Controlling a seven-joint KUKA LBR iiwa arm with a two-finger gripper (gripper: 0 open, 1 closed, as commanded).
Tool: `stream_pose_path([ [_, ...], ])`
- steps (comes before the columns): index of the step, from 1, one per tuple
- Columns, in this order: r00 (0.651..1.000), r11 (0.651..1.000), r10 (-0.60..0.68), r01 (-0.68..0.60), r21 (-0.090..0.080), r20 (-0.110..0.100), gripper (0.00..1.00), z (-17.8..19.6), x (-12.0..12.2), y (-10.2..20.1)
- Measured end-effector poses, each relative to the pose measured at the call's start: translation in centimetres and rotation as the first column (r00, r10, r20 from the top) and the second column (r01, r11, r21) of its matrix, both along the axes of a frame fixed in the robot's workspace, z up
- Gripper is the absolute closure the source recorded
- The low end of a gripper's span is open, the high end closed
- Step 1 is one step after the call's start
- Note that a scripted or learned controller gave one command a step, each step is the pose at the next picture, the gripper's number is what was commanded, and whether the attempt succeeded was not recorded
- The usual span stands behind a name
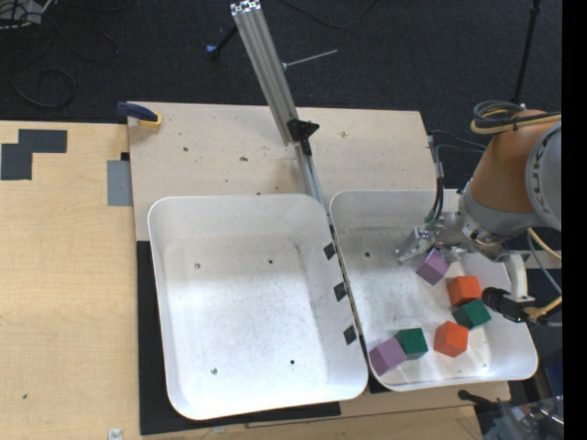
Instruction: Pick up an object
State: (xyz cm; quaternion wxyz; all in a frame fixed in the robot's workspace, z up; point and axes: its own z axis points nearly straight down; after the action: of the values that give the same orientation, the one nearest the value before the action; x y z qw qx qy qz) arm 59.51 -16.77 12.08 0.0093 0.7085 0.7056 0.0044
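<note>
The purple cube [432,268] nearest the hand [424,245] looks like the thing being picked. It sits in the right bin [385,211], toward its far half, touching or just below the metal fingertips. Whether the fingers are apart, together or clamped on the cube I cannot tell; the wrist and the cube overlap from this slant, and no gap shows clearly.

As a judgement, the task is at the grasp itself: the arm [514,177] is down in the bin at a cube, but nothing is visibly lifted clear of the floor, so the closing, if not done, and the raise are left.

Nearer the front of the same bin lie five more blocks: an orange cube [463,290] just beside the purple one, a green cube [474,313] touching it below, a second orange cube [450,338], a second green cube [412,341] and a second purple cube [386,354] by the front left corner. All look like small, matte, hard-edged blocks, likely foam or painted wood.

The bins are shallow white trays with rounded corners and speckled floors; the left bin [183,218] sits beside the right. The tabletop [220,149] is pale wood board.
</note>
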Motion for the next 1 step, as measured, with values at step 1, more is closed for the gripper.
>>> stream_pose_path([
  [1, 1.0, 1.0, -0.006, 0.006, -0.001, 0.004, 1.0, 1.03, 0.12, -0.13],
])
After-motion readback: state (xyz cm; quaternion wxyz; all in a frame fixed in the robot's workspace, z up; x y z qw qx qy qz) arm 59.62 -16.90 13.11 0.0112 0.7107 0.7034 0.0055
